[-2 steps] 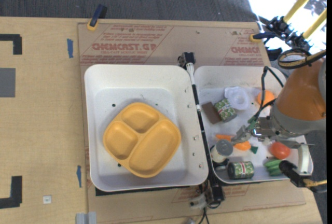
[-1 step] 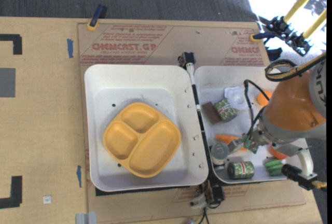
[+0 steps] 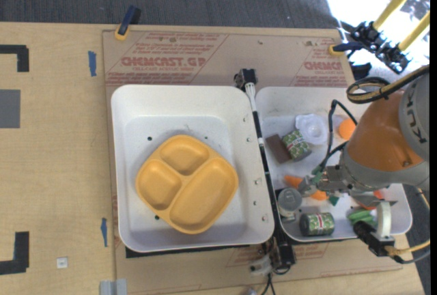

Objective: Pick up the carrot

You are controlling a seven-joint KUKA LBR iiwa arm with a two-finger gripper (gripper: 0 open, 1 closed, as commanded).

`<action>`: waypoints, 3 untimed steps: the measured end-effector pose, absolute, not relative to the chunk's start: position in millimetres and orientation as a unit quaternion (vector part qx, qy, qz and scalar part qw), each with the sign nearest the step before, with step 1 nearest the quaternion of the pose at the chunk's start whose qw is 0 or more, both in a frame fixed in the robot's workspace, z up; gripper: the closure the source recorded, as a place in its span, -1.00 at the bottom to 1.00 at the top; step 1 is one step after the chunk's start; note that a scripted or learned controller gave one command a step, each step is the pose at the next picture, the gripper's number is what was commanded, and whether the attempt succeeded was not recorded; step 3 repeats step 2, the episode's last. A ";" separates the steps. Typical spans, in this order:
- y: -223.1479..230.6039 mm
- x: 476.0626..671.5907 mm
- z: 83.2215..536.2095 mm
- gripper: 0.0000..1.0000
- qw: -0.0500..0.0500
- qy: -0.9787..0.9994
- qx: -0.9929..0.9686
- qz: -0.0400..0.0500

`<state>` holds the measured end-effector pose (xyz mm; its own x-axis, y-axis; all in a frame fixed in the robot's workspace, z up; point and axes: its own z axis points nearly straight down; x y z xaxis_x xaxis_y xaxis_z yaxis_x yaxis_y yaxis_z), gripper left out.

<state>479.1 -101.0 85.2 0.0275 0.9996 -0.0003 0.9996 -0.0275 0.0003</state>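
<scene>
camera view from above the bench: the grey arm (image 3: 410,123), orange band at its wrist, reached in from the right and hung over the right bin (image 3: 403,218). its gripper (image 3: 326,183) sat low among the clutter there; whether it was open or closed could not be told from this angle. the carrot (image 3: 293,181), a small orange piece, lay in the right bin near its left wall, just left of the gripper, with nothing visibly gripping it. another orange bit (image 3: 319,195) lay close by, under the gripper. a green-labelled can (image 3: 317,222) rested on its side at the bin's near edge, beside a grey round lid (image 3: 289,199). farther back sat a second green-labelled can (image 3: 298,145), a brown block (image 3: 277,147) and a clear cup (image 3: 311,127). the left bin (image 3: 136,109) held a yellow three-section plate (image 3: 186,182).
</scene>
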 end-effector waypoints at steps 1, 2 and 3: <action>-100.5 480.1 95.4 1.00 0.002 0.697 0.717 0.001; -56.1 494.8 233.4 1.00 0.000 0.544 0.839 0.000; -56.1 494.8 233.4 1.00 0.000 0.544 0.839 0.000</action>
